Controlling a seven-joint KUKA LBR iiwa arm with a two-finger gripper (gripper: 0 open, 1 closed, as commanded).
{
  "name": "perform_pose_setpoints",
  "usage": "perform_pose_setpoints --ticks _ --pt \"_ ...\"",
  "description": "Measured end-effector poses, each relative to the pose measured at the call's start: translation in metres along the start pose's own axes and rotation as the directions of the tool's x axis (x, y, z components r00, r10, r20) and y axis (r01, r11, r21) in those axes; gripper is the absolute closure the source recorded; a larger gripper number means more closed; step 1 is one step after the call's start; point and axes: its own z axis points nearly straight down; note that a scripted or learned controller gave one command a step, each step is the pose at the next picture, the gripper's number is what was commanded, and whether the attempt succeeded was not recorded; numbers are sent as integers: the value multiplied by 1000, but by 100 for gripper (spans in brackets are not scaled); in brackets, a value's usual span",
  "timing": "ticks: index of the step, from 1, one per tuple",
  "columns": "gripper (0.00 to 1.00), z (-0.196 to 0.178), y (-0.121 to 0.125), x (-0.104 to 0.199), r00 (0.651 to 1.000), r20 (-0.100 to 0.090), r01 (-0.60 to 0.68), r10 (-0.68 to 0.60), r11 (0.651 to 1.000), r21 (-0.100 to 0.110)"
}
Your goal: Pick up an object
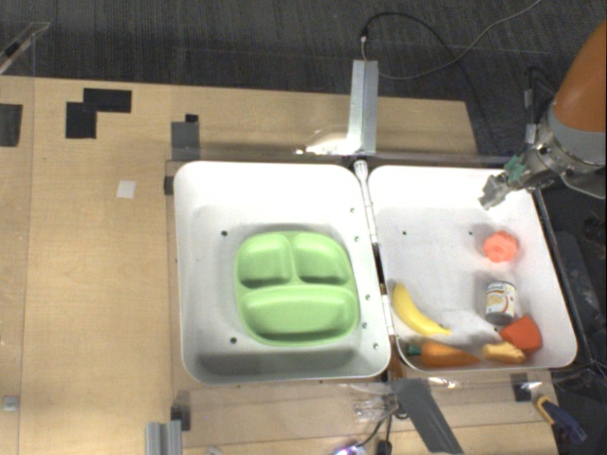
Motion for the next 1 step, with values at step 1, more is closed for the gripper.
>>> perform_pose_setpoints --ticks 1 --pt "100 3 -24 34 990 -2 -140 140 990 4"
